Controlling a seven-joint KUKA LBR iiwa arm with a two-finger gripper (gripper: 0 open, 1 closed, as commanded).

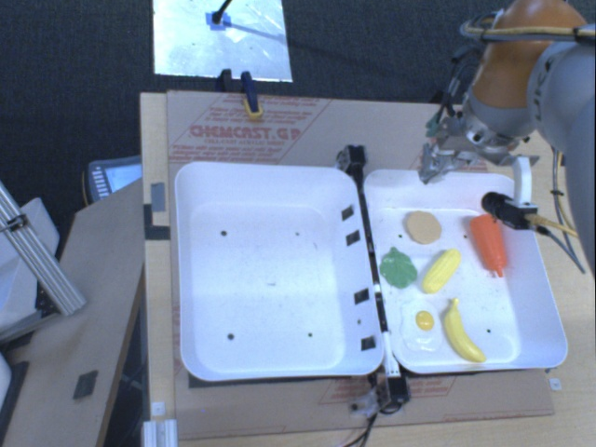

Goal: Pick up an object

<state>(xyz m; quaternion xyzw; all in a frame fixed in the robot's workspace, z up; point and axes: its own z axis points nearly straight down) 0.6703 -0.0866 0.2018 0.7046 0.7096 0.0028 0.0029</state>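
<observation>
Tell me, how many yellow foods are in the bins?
3, all in the right bin: a corn cob in the middle, a banana near the front, and the yolk of a fried egg left of the banana. Nothing seems hidden.

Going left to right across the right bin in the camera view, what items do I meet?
Green broccoli piece → fried egg → corn cob → banana → carrot. The tan cookie overlaps the egg's column, so I leave it out.
</observation>
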